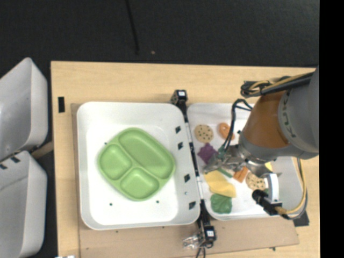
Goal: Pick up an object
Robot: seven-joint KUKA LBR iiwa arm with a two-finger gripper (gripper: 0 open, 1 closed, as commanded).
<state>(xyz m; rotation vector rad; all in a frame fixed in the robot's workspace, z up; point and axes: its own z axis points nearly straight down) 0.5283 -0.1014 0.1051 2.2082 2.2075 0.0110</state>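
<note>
In the right bin (215, 113) lie several small food toys: a round cookie (202, 133), an orange piece (223, 129), a purple piece (207, 152), a yellow wedge (221, 184), a green lump (221, 203), a small orange carrot-like piece (240, 173) and a second cookie (256, 182). My gripper (226, 162) hangs low over the middle of this bin, just right of the purple piece and above the yellow wedge. Its fingertips are dark and blend with the toys beneath them.
The left bin (91, 198) holds a green three-compartment plate (136, 163). The grey arm with its orange band (266, 125) covers the right bin's right side. Black clips (188, 155) line the divider between the bins. Cables (290, 208) trail at the bin's lower right.
</note>
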